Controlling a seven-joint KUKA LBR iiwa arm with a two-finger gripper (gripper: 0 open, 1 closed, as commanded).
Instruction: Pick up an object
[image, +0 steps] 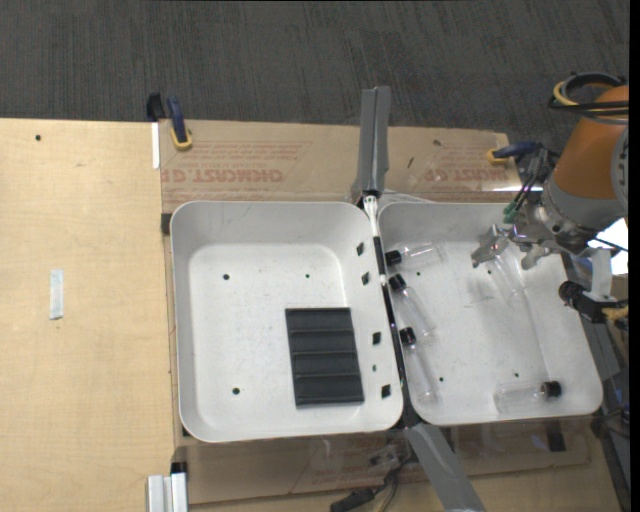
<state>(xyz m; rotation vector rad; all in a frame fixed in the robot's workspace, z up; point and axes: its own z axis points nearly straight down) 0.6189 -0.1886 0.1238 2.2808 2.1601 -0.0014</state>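
A black ribbed block (324, 356) lies flat in the left bin (200, 300), toward its front right. Several clear plastic vials with black caps lie in the right bin (570, 345): one near the back left (415, 256), one along the left wall (416, 318), and one at the front right (525, 396). My gripper (508, 250) hangs over the back right of the right bin, open, its grey fingers spread with nothing visible between them. A faint clear vial (500, 284) lies just below it.
A grey divider post (374, 140) rises between the bins at the back. Clamps sit on the cardboard at the back left (172, 118) and back right (510, 153). Cables and fittings (590, 290) crowd the right bin's right edge.
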